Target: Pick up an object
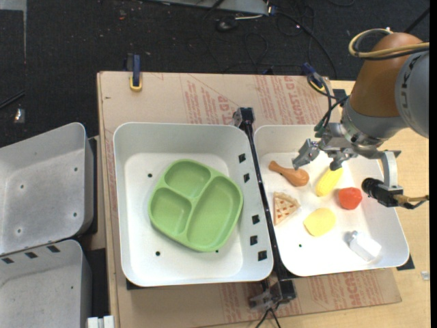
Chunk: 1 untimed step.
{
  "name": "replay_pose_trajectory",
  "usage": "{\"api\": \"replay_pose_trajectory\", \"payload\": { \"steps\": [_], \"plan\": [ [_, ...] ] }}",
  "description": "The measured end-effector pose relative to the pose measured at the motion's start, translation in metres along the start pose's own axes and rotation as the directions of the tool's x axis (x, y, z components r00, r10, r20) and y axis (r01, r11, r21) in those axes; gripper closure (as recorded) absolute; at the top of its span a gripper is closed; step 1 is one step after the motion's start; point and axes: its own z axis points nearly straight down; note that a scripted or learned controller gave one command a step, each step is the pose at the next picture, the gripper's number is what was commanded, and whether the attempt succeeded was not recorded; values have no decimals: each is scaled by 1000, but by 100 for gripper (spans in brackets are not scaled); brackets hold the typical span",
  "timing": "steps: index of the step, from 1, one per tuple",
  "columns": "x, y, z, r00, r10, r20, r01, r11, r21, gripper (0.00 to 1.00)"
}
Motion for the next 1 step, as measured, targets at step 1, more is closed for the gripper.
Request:
{"api": "replay_pose_trajectory", "payload": {
  "steps": [1],
  "plan": [
    [0, 3, -7, 1000, -2, 2, 2, 1000, -13, 0]
  ]
}}
